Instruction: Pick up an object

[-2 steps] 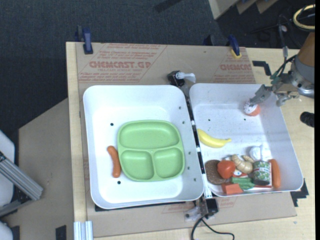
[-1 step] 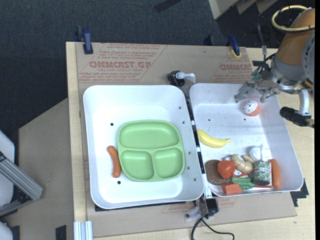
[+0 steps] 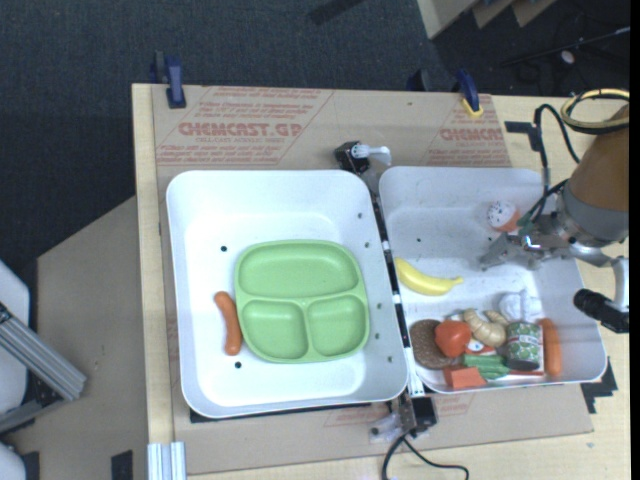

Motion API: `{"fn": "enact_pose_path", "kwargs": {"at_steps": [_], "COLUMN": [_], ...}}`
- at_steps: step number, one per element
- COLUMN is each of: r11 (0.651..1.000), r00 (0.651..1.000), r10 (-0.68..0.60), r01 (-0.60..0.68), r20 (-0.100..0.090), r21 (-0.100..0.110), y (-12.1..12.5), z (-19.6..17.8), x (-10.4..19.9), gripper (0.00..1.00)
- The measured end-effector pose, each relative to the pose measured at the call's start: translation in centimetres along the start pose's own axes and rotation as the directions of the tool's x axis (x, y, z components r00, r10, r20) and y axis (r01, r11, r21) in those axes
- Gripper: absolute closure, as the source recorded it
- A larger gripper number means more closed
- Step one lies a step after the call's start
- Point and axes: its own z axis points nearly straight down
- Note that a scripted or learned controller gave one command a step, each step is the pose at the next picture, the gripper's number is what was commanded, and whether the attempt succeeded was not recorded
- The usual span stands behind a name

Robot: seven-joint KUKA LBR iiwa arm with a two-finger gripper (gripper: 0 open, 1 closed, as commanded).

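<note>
The end effector hangs low over the right shallow white bin, above bare floor; whether it is spread or pressed together cannot be told. A yellow plastic banana lies just left of it. Toward the bin's near edge sits a heap of toy food. The left shallow white bin holds a green divided plastic plate and an orange toy sausage.

plate in left bin, banana in right bin
</note>
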Motion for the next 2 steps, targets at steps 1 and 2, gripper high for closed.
{"fn": "enact_pose_path", "kwargs": {"at_steps": [1, 2], "r11": [1.0, 1.0], "r00": [1.0, 1.0], "r10": [-0.01, -0.003], "r01": [0.01, 0.003], "r20": [0.013, 0.009], "r21": [-0.018, -0.001], "y": [9.8, 9.1], "z": [-3.7, 0.1], "x": [5.0, 6.2], "gripper": [0.0, 0.0]}}
